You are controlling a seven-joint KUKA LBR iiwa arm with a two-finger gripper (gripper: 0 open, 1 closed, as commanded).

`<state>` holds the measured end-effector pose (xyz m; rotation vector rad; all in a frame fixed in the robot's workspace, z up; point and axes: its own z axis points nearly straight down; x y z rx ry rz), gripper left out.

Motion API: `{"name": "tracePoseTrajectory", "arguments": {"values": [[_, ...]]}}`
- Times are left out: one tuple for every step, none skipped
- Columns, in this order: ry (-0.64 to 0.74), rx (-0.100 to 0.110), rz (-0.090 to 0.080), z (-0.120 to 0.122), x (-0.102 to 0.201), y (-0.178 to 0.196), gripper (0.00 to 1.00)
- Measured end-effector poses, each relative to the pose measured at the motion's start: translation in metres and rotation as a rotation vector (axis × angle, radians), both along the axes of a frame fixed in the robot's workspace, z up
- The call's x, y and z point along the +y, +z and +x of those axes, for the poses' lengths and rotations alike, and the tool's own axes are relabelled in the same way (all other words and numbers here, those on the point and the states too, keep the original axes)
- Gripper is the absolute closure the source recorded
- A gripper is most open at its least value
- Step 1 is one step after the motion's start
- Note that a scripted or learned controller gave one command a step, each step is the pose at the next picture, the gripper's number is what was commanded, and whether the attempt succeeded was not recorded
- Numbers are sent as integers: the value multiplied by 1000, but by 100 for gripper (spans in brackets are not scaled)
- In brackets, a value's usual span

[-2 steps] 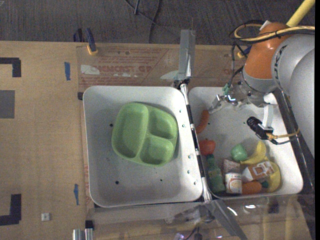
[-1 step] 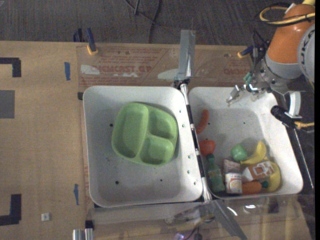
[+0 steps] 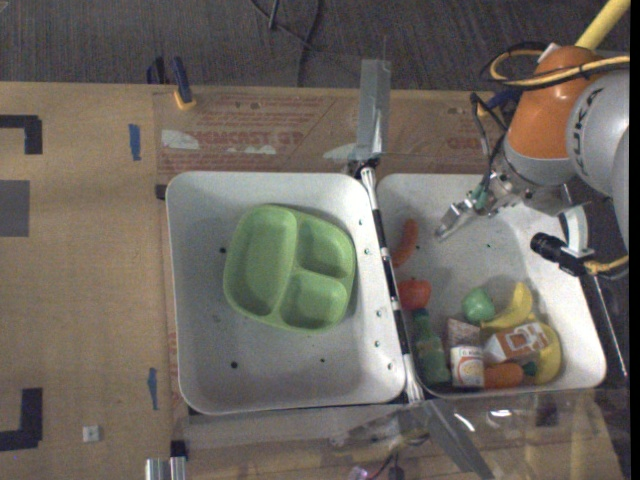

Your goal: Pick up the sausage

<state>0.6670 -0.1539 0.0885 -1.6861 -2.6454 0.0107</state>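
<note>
The sausage (image 3: 405, 240) is a slim orange-red piece lying at the left wall of the right bin (image 3: 487, 259), near the divider, pointing up and down in the view. My gripper (image 3: 447, 225) hangs over the upper middle of that bin, slanting down to the left. Its tip is a short way to the right of the sausage and apart from it. Nothing is seen in the gripper.
A red tomato (image 3: 414, 293), green bottle (image 3: 430, 343), green fruit (image 3: 478, 305), banana (image 3: 515, 308), orange carton (image 3: 518, 343), can (image 3: 465, 365) and carrot (image 3: 503, 375) crowd the right bin's front. A green divided plate (image 3: 290, 266) lies in the left bin (image 3: 200, 228).
</note>
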Motion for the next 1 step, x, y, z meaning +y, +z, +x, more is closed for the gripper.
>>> {"name": "tracePoseTrajectory", "arguments": {"values": [[-436, -15, 1, 3, 22, -2, 0]]}}
